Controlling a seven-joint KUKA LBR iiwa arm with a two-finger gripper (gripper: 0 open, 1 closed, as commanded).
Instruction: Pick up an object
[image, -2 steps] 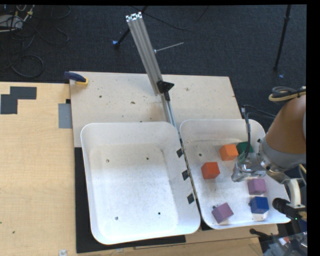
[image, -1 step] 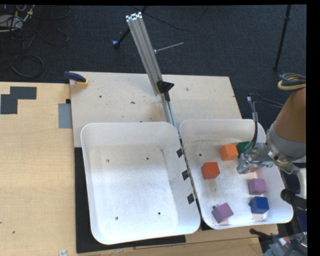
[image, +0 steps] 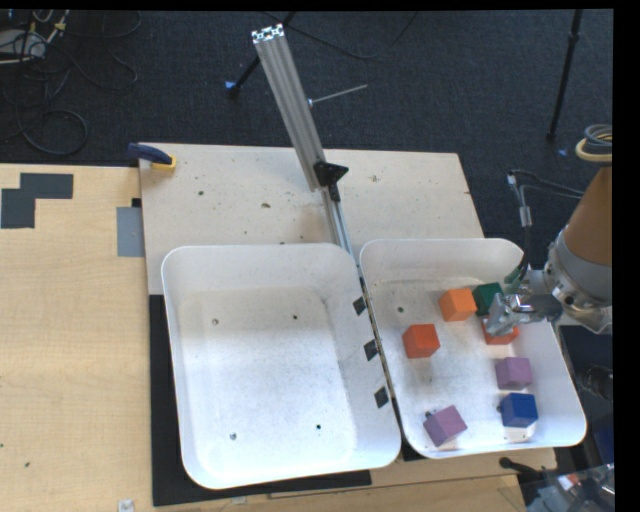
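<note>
**A:** Where is the arm (image: 585, 255)?

**B:** It reaches in from the right edge, the orange band uppermost and the grey wrist below it, angled down and to the left over the right bin (image: 470, 258). The gripper (image: 503, 312) sits at its tip, low over the bin's upper right part.

**A:** And its state, apart or together?

**B:** I cannot tell; the metal tip is small and blurred against the blocks around it.

**A:** What lies near it?

**B:** A red block (image: 501, 333) is directly under the tip, partly covered by it; whether it is gripped I cannot tell. A green block (image: 488, 294) sits just above and slightly left of the tip, and an orange block (image: 457, 304) is just left of that, seemingly touching it. An orange-red block (image: 421, 340) lies further left and a little lower.

**A:** Anything below the gripper?

**B:** A purple block (image: 513, 372) is just below, and a blue block (image: 518, 409) lower still, near the bin's bottom right corner. Another purple block (image: 444, 425) sits down and to the left. The left bin (image: 200, 275) lies well to the gripper's left.
</note>
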